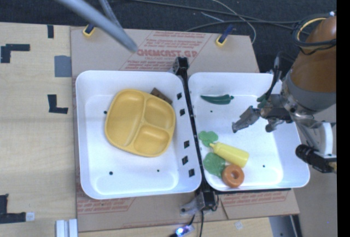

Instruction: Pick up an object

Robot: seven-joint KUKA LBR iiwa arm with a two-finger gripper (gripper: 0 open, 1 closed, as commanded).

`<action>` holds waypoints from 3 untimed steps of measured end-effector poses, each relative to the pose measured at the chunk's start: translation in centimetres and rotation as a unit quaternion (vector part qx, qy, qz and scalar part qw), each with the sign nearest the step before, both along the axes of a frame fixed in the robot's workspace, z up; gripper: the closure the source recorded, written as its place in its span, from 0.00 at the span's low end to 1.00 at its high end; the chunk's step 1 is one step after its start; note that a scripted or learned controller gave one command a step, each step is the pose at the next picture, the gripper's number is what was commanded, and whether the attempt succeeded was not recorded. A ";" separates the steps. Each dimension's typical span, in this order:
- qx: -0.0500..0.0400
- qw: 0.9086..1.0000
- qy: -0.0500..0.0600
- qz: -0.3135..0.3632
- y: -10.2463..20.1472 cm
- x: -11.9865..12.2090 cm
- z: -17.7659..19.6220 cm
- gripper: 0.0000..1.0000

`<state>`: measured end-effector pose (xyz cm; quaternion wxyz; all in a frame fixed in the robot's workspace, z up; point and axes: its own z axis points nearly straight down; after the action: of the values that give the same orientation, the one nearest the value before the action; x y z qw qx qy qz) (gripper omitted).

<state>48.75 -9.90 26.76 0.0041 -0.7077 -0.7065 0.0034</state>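
We see the gripper (256, 122) spread wide and empty above the right bin (284, 173), and its descent may miss the crowded yellow corn (230, 153) and orange ring (233, 175).

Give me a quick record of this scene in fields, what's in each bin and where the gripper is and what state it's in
left bin: yellow divided plate, with a dark object partly hidden behind its far edge
right bin: green chili pepper, yellow corn cob, orange ring, two green pieces
gripper: over the right bin, fingers open, nothing between them
arm entry: from the right side of the view
nearest item to gripper: green chili pepper, apart from it
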 end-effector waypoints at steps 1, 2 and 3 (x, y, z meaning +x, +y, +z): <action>-0.001 1.000 -0.005 0.001 0.0 0.2 0.4 0.00; 0.000 1.000 -0.002 0.000 -1.0 0.0 -4.8 0.00; 0.000 1.000 -0.002 0.001 -1.3 0.7 -9.6 0.00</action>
<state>49.43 -11.19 17.15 0.0021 -0.7071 -0.7071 0.0020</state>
